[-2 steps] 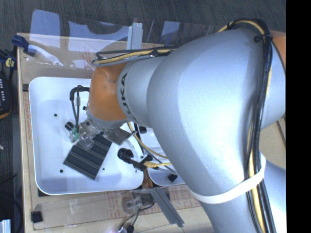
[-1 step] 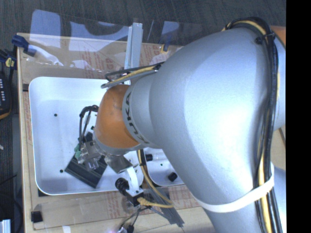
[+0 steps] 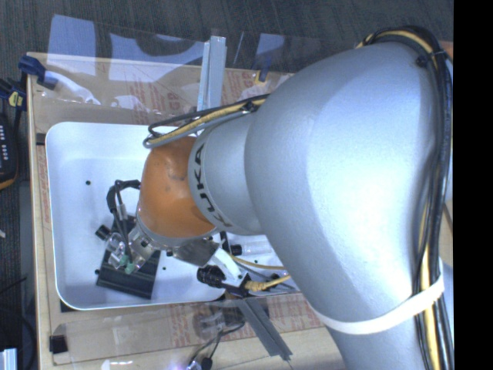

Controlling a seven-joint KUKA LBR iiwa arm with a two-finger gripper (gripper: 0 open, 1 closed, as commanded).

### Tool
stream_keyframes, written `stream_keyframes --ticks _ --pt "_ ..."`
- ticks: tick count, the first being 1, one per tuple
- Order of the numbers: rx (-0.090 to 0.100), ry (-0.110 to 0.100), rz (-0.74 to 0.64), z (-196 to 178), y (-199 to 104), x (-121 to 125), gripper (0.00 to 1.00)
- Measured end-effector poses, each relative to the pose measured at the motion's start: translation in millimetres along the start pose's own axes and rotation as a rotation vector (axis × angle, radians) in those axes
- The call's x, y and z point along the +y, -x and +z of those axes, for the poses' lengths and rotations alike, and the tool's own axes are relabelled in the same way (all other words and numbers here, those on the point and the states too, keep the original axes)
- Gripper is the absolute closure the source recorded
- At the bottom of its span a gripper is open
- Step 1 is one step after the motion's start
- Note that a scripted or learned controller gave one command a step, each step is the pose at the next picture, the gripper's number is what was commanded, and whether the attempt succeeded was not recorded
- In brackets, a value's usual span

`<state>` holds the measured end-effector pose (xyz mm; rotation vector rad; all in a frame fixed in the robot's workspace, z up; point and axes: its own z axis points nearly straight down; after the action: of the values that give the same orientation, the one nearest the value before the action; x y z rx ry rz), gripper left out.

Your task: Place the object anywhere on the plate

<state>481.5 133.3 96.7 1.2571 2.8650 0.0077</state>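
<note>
The grey arm (image 3: 339, 176) bulks largest in front, covering the right of the bench, with yellow and black cables (image 3: 435, 129) running along it. Below its orange band (image 3: 171, 191), the gripper (image 3: 123, 254) reaches down into the left white bin (image 3: 65, 206), over the bin's lower part. Under it lies 1 dark, flat, blocky object (image 3: 127, 277) on the bin floor near the lower wall; whether it is the task's object or part of the tool I cannot tell, nor whether it is grasped. Beyond the bin, the cardboard-coloured bench (image 3: 115, 99) carries a clear plastic sheet (image 3: 139, 48).
</note>
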Motion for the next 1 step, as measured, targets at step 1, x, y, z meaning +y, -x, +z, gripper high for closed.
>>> stream_keyframes --ticks 1 --pt "0.011 -0.010 -0.096 -65.0 -43.6 33.3 1.00"
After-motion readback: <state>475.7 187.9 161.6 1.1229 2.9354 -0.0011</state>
